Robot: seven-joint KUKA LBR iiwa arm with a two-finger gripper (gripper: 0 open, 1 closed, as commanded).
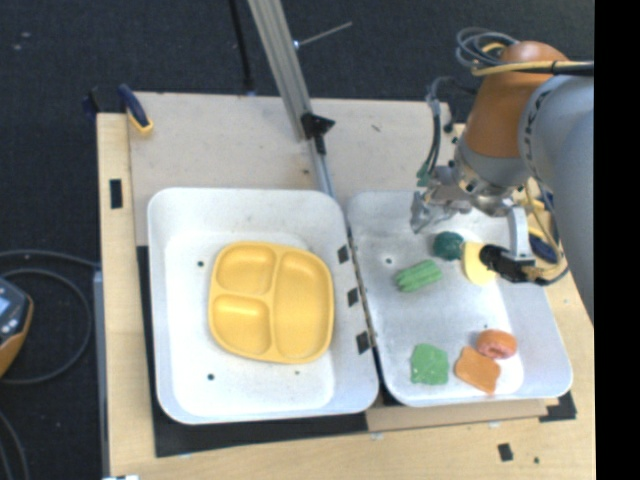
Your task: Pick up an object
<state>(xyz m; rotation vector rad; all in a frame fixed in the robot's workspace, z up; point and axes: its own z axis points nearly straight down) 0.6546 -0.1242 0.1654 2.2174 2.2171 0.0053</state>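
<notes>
One end effector [432,211] (finger gap too blurred to tell) hovers above a dark-green ball [448,244].

floor [60,28]: dark, speckled | bench [220,148]: light wood | cables [50,268]: black, left

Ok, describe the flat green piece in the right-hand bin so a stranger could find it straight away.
Start at the right bin, the one without the yellow tray. Go to its near edge, where the flat green piece lies beside an orange block. Unlike the green cylinder farther up, it is flat, squarish and bright green.
</notes>
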